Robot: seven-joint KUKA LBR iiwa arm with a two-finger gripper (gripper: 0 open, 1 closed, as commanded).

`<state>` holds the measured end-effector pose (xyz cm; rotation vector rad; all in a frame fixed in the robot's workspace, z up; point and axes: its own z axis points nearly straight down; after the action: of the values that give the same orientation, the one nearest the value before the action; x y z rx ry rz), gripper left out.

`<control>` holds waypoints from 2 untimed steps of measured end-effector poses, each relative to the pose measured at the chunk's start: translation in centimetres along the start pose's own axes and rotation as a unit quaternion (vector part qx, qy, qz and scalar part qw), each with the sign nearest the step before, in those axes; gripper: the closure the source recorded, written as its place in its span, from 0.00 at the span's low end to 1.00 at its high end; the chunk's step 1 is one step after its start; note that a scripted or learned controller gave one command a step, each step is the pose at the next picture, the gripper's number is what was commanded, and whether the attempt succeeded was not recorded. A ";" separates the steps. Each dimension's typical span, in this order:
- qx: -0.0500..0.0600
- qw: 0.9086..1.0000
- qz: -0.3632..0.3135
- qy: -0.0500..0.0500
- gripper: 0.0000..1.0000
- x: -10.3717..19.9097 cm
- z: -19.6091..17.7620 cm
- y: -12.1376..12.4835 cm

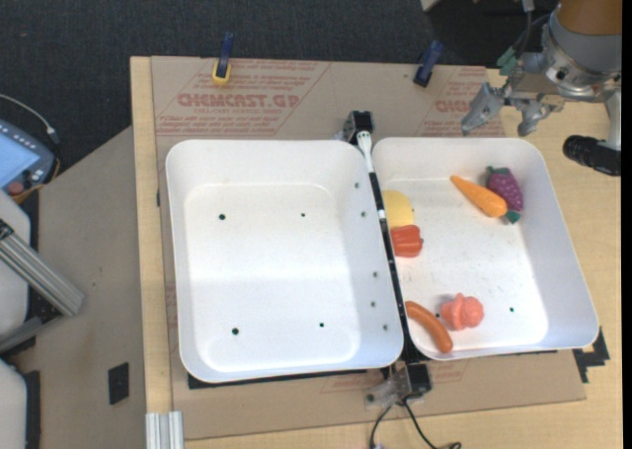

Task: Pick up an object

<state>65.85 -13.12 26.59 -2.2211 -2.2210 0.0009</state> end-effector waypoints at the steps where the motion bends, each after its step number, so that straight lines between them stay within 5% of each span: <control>1: -0.002 1.000 0.000 -0.001 1.00 0.0 -1.1 0.1; 2: -0.001 1.000 0.000 -0.001 0.00 0.0 -1.1 0.1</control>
<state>65.91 -13.11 27.64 -2.2224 -2.2238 -0.0004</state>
